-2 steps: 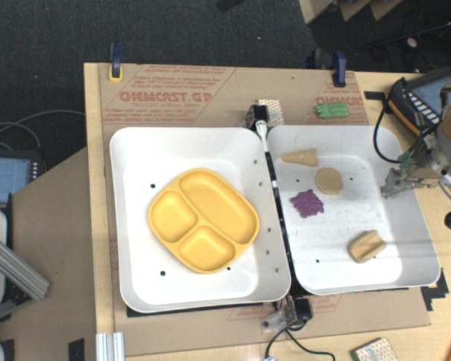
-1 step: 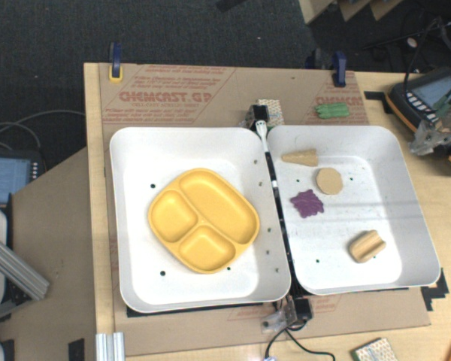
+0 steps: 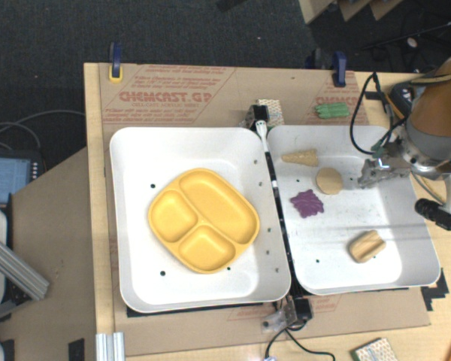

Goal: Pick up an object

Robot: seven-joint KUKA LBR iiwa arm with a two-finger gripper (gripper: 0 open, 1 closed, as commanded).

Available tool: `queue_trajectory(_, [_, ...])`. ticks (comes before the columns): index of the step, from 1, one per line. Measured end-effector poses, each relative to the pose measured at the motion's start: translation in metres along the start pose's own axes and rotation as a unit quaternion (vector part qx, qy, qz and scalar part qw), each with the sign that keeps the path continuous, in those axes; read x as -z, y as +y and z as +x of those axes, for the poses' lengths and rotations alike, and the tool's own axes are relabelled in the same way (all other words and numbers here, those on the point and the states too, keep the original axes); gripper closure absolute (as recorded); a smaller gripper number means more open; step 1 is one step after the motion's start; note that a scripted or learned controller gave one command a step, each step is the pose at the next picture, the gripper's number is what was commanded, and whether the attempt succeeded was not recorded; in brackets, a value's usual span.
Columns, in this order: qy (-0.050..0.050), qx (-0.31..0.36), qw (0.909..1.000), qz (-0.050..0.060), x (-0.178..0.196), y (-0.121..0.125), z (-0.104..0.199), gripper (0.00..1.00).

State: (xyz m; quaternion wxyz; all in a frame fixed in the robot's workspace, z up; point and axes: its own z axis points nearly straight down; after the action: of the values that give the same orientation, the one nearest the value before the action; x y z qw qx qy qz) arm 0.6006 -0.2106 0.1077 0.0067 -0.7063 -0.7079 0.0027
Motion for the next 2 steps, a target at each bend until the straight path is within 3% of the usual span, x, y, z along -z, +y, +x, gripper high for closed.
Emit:
queue_trajectory(1, [-0.003,-0.003,1.0,-0.005,0.034,-0.046,-0.014,1.0])
queue_trajectory(2, [-0.001,0.002,1.0,-0.004,-0.026,-0.02,0.057,1.0])
